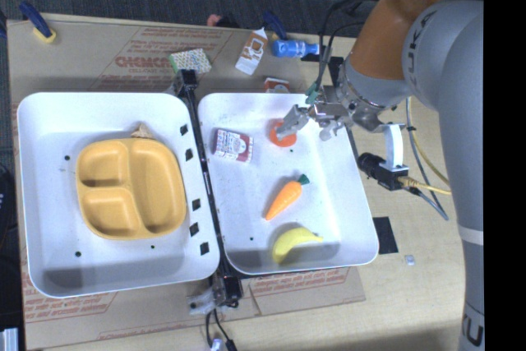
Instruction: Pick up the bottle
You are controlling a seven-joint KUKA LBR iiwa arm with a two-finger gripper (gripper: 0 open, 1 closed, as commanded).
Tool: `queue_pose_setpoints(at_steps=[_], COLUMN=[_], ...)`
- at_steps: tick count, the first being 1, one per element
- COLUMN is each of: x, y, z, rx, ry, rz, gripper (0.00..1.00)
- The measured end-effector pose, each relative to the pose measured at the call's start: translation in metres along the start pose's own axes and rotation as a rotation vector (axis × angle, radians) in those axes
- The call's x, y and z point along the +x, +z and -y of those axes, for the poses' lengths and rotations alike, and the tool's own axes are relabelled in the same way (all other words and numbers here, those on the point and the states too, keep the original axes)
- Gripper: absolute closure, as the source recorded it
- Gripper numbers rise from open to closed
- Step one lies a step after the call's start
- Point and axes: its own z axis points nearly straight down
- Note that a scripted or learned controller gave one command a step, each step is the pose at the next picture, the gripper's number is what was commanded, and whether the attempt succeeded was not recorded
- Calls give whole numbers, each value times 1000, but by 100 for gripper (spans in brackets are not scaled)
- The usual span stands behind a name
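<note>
Gripper (290,125) over what I take for the bottle (283,136), small and red; open or closed, I cannot tell. Probably light, stiff, slick: I would grasp across its middle.

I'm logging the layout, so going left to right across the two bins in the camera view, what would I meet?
Yellow divided plate → small red and white packet → toy carrot; the banana and the red item under the tool overlap that span, so they are left out.

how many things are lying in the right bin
4: a red packet at upper left, a red round thing under the claw, a carrot mid-bin, a banana at the front.
</note>
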Motion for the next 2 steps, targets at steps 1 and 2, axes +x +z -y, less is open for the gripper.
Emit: queue_pose_setpoints(at_steps=[1,2], x=[1,48], y=[-10,18], z=[0,82], rx=[2,2], ry=[-5,35], rz=[-1,-1], gripper=[100,100])
